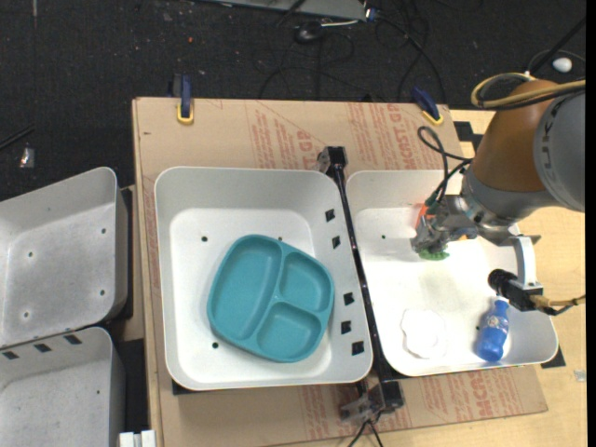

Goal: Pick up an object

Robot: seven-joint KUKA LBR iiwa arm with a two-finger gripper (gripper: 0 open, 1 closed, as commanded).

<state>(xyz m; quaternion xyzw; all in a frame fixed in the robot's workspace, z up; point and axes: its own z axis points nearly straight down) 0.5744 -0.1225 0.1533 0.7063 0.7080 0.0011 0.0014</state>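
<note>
A teal divided plate (270,297) lies in the left bin (177,194). In the right bin (377,194) a white round lid (422,332) rests near the front, with a blue bottle (492,333) at the front right corner. My gripper (432,238) is down at the back of the right bin, over a small green and orange object (430,250) that peeks out beneath it. The arm's body hides how the gripper meets the object.
Both bins sit on a cardboard sheet (242,128) held by blue and yellow clamps (184,101). Grey metal trays (56,250) lie off to the left. Cables (447,170) hang by the arm's wrist over the right bin's back edge.
</note>
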